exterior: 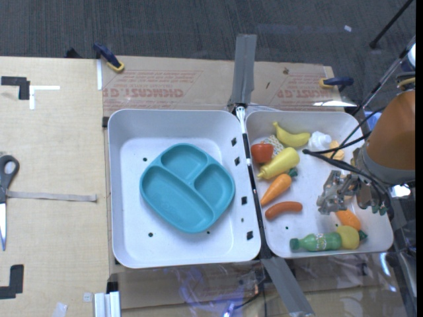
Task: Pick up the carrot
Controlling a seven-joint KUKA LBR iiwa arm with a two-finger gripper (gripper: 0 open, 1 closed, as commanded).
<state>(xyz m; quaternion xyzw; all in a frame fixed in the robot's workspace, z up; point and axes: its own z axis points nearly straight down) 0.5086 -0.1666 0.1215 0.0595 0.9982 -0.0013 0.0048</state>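
Dark grey carpet floor (165,12) across the top of the frame; pale wooden worktop (53,150) at left, brown cardboard sheet (172,84) at upper centre.

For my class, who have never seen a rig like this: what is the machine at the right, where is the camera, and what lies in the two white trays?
One camera looks down at a slant from above the bench. The grey and orange shape at the right is a robot arm; its grasping tool hangs over the right bin. That bin holds toy food: the carrot it should pick up, a banana, yellow corn, a tomato, a red sausage and a green bottle. The left bin holds a blue divided plate. Nothing can be seen held in the tool.
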